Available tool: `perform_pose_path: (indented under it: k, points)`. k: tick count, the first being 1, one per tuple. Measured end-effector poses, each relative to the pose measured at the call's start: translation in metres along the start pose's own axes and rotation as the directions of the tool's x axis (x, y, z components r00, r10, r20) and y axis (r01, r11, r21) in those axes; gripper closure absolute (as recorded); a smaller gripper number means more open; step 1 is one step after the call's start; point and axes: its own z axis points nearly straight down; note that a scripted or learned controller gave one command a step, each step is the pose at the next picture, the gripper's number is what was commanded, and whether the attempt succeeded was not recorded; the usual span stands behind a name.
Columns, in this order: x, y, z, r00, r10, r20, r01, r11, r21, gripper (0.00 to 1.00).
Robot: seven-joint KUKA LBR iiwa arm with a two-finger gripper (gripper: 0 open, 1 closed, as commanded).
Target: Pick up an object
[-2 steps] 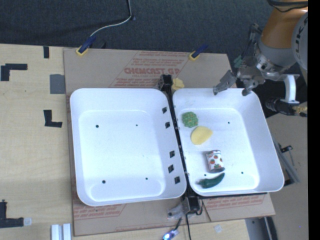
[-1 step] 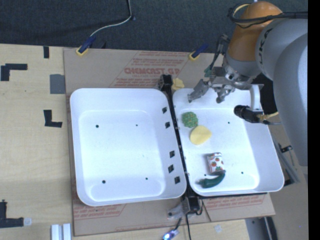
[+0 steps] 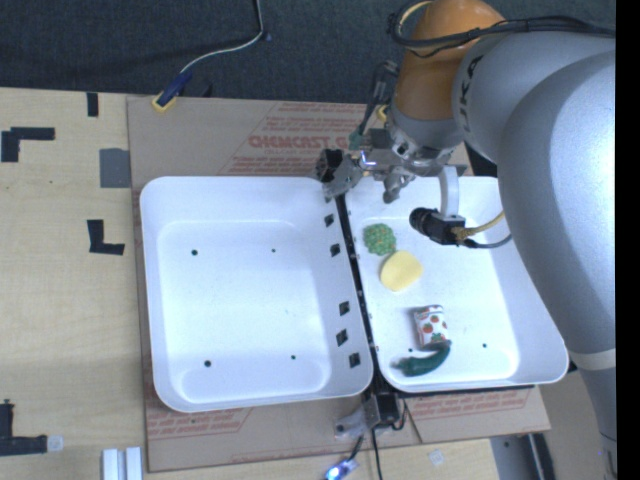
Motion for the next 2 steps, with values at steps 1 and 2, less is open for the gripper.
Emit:
perform_pose_path:
  k: [1, 2]
  points:
    - [-0.005, 0.0, -0.01, 1.0, 0.006, 0.002, -0.006, 1.0, 0.0, 1.0]
    - [0.066, 0.003, -0.122, 1.0, 0.001, 0.0, -0.001, 1.0, -0.012, 1.0]
